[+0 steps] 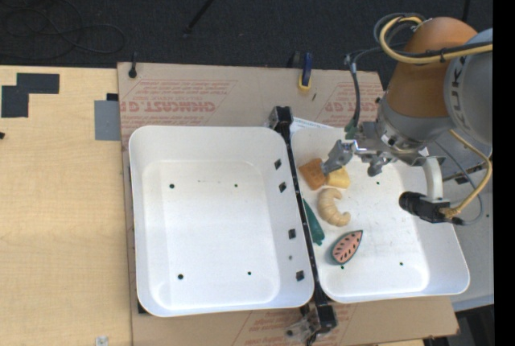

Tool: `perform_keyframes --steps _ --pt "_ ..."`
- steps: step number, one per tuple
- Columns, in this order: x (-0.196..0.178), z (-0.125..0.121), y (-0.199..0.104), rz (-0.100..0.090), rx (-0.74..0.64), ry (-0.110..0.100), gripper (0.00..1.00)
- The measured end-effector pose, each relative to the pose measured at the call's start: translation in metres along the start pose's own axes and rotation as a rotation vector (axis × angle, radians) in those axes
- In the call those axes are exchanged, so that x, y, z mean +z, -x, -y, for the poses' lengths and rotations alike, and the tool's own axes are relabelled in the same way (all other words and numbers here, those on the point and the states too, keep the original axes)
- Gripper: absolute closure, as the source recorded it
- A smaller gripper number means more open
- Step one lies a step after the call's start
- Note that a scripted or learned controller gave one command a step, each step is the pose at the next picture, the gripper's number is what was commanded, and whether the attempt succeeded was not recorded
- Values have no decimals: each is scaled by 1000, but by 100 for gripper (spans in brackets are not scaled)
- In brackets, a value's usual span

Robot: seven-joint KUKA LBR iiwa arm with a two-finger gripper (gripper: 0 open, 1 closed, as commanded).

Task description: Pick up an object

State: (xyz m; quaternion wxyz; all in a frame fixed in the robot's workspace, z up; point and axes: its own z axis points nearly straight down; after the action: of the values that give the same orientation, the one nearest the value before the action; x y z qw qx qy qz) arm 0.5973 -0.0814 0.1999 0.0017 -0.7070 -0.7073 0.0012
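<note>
End effector (358, 159) hangs spread wide, holding nothing, over the right bin (438, 276) beside the yellow block (339, 179). The orange block (312, 173) and croissant (333, 206) crowd it, so a finger could nudge them and miss.

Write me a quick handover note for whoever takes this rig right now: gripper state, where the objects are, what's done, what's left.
Gripper: over the right bin, low, near its upper left; whether it is open or shut cannot be told, and nothing is seen held.
Objects, all in the right bin's left part: orange block, yellow block beside it under the gripper, croissant below them, watermelon slice lower still, green piece against the divider.
Left bin: beside it.
Done: arm is at the pile.
Left: grasp one object and lift it.
</note>
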Motion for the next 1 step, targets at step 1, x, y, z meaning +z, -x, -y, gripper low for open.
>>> perform_keyframes --steps 1 --pt "95 36 29 -1 3 -9 0"
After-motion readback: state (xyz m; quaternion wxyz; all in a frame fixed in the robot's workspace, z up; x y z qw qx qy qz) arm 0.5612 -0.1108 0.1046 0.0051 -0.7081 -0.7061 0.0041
